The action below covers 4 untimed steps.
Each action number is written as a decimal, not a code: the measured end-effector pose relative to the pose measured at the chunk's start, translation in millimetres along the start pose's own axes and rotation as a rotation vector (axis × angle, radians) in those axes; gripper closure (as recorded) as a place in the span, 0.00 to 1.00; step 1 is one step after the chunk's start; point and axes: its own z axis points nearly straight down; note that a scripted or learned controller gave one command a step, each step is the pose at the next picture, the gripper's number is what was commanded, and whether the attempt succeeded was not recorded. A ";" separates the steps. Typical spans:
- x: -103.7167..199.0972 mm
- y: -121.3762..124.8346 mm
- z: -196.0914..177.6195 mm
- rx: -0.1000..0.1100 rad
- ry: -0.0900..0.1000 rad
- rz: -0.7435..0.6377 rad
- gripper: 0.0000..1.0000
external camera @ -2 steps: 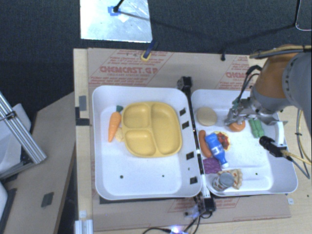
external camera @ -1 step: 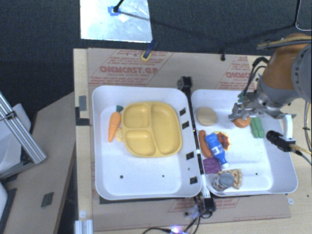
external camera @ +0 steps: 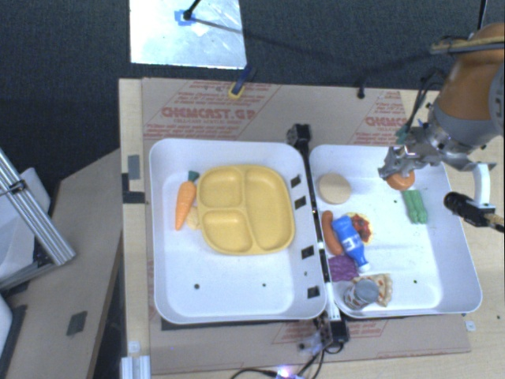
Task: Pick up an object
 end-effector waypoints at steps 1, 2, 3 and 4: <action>0.1 1.3 -16.7 0.004 0.000 0.000 1.00; 43.6 -4.2 -13.5 0.007 0.002 -0.002 1.00; 96.1 -15.7 -3.7 0.009 0.003 -0.003 1.00; 141.3 -26.7 -0.6 0.009 0.003 -0.003 1.00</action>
